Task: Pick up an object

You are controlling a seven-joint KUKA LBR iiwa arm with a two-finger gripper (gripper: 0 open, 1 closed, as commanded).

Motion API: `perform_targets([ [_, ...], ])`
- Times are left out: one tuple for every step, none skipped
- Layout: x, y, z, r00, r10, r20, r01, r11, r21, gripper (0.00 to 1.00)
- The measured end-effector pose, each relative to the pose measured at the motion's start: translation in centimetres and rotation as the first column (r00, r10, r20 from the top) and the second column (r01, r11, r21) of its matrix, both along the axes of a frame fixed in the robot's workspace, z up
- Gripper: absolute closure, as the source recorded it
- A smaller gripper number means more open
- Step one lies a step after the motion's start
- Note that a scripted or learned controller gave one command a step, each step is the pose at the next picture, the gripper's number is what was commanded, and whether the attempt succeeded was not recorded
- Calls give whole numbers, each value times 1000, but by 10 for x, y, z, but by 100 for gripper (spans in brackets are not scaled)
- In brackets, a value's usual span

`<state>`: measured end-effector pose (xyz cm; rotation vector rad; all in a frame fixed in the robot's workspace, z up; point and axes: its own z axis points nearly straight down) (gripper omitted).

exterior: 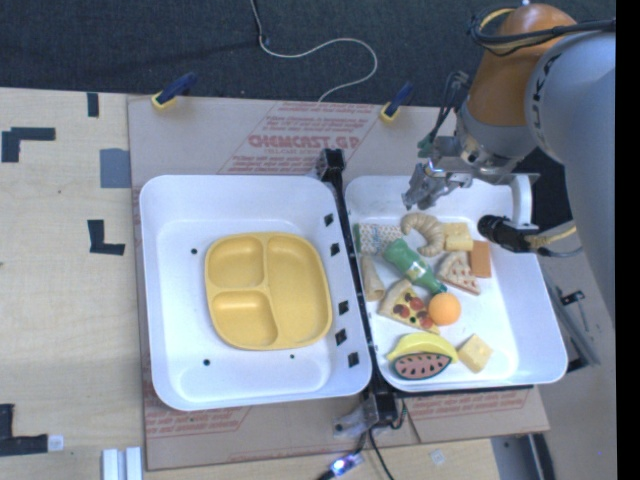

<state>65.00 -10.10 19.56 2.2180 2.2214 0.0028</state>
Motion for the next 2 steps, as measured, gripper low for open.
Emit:
perform_targets([
  [1, 1, 31, 1000, 0, -1, 0, 1000, 1, 100],
  [-42, 27, 28, 1000, 0, -7, 0, 1000, 0, 100],
])
